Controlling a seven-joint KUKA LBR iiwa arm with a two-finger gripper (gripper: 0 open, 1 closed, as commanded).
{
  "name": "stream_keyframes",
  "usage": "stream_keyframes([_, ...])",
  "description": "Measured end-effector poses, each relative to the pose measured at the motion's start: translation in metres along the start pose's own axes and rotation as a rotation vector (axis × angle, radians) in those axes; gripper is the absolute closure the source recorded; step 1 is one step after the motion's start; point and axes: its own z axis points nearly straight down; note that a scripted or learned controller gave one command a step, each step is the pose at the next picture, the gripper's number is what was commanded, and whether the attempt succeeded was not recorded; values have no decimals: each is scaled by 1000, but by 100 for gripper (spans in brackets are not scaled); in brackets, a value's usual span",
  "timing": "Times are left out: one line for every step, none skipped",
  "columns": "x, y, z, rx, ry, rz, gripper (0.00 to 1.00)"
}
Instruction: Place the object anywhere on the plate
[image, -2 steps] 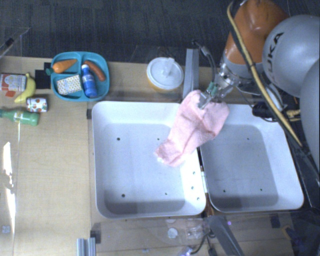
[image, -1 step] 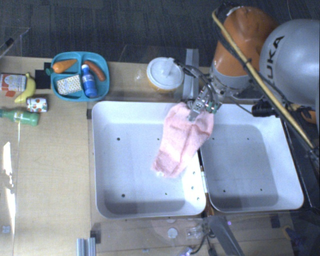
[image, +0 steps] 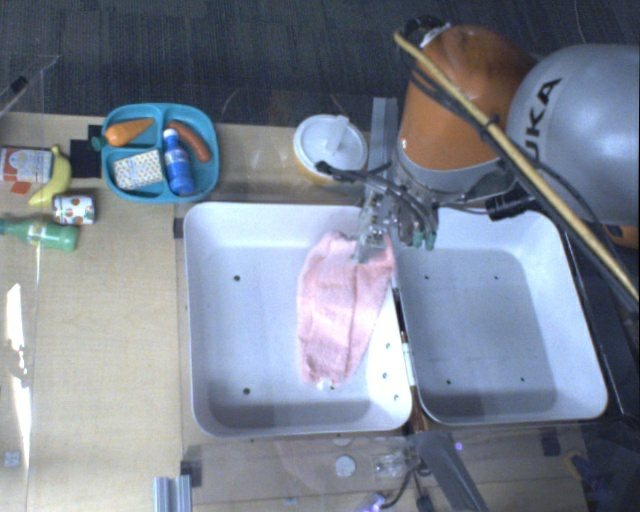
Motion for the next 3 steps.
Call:
stream_keyframes([39,37,-2,0,1,-132,100])
stream_keyframes([72,73,12,0,1,-134,100])
stream_keyframes([72,73,12,0,1,-133,0])
